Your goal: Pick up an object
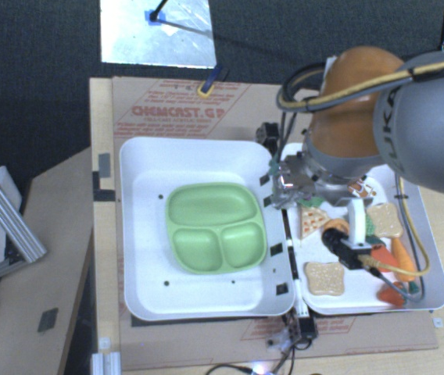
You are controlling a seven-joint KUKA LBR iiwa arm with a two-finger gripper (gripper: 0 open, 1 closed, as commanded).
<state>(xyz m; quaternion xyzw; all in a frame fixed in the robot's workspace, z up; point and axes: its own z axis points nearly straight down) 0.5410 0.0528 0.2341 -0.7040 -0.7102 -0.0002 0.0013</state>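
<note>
The right bin [433,287] holds several toy foods. A pizza slice [312,222] lies near its left wall, and a slice of toast [325,278] sits at its front left. A pale bread piece [385,219], an orange carrot [401,255] and a red piece [391,294] lie further right. My gripper [294,187] hangs low over the back-left part of this bin, just behind the pizza slice. The grey arm hides the back of the bin. I see nothing held in the gripper.
The left bin [140,209] holds a green divided plate [216,226]. A dividing wall [288,248] runs between the two bins, close to the gripper. Cardboard lies under both bins.
</note>
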